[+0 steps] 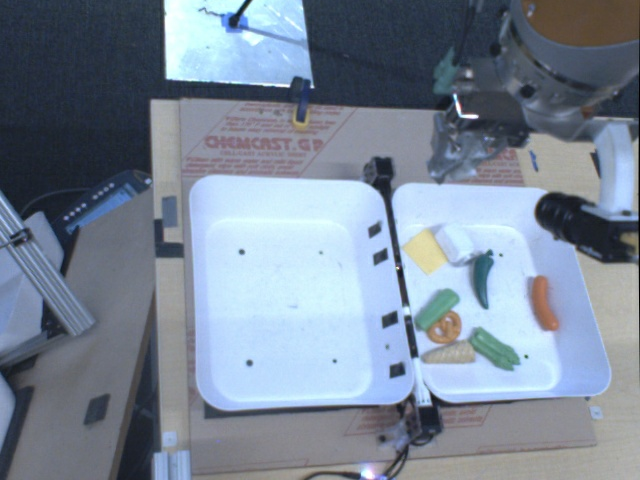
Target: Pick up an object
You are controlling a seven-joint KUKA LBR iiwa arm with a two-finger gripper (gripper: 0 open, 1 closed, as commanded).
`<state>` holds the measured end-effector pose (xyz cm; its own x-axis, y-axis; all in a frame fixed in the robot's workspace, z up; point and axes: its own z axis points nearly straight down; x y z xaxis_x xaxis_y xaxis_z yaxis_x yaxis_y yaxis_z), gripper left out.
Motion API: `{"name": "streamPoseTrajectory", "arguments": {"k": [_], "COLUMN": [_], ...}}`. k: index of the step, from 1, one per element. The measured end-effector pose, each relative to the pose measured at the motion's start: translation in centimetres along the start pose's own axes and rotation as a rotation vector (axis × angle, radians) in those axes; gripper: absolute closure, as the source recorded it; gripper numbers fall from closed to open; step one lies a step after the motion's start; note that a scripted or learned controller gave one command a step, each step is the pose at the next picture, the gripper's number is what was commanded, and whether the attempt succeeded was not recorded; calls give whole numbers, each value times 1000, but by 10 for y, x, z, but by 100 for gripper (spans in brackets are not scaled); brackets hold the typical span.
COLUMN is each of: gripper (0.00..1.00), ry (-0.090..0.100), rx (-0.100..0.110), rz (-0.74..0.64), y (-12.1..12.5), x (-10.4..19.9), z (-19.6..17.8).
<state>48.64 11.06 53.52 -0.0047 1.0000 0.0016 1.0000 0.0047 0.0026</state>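
While the fingers [462,156] hang past the right bin [590,368] (open or shut, we cannot tell), we should drop straight onto the cheese [425,250].

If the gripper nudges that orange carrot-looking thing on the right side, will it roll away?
Probably somewhat. The orange carrot looks rounded and elongated, so a sideways push could roll it toward the right bin wall. It looks like smooth, stiff toy plastic, likely light and a bit slippery.

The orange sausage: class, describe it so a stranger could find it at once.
Start at the right-hand white bin, the one with toy food in it. Look along its right wall: the orange sausage lies there alone, apart from the cluster. It is the bin's one plain orange stick.
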Motion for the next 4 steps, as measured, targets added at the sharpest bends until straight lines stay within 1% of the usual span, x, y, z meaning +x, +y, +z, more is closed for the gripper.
{"name": "streamPoseTrajectory", "arguments": {"k": [4], "gripper": [100], "ry": [0], "rx": [1], "rz": [-1], "y": [0], "x": [59], "z": [0]}}
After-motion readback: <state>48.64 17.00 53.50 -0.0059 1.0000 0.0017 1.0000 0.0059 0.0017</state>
